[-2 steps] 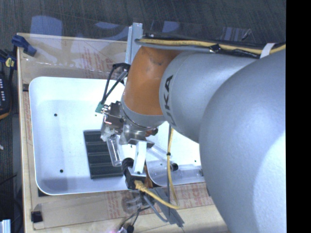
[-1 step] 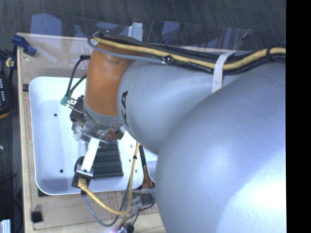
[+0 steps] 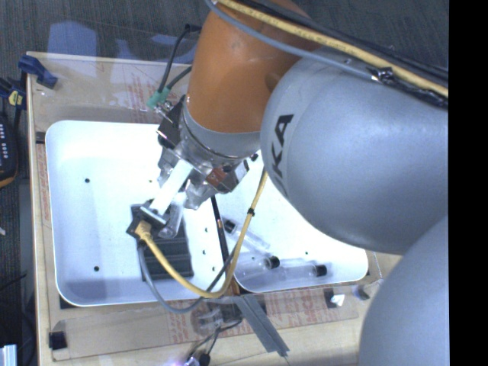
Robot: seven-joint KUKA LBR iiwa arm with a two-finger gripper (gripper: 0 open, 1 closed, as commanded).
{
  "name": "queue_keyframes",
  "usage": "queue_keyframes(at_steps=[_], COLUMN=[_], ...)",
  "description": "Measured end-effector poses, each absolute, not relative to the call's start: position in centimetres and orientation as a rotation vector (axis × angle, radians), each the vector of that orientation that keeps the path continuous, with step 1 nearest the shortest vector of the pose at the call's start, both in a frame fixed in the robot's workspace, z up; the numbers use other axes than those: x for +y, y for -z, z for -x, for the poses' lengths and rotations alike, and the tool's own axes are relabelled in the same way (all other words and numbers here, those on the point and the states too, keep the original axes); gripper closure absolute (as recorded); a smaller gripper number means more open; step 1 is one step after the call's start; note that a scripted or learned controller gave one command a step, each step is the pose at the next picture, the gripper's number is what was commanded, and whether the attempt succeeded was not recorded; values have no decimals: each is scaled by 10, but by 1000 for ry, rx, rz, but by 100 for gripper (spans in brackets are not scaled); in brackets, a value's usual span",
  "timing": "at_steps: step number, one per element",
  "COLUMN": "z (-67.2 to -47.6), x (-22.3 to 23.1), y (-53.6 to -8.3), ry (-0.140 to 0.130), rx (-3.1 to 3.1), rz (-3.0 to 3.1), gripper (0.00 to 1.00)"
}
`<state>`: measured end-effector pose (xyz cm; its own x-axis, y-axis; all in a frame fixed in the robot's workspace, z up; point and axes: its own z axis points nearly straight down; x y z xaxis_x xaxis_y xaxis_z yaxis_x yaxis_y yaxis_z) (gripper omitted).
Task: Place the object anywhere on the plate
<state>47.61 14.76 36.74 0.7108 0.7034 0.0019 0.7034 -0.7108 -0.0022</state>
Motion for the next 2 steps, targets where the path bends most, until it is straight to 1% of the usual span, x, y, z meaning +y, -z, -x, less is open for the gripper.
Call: queue_keyframes(at_steps=[1, 2], z=[-501, -549], x=[203, 170], y=[-212, -254], ry=[-10, -10], rx=[-570, -899], rz=[3091, 3008], gripper=[100, 100])
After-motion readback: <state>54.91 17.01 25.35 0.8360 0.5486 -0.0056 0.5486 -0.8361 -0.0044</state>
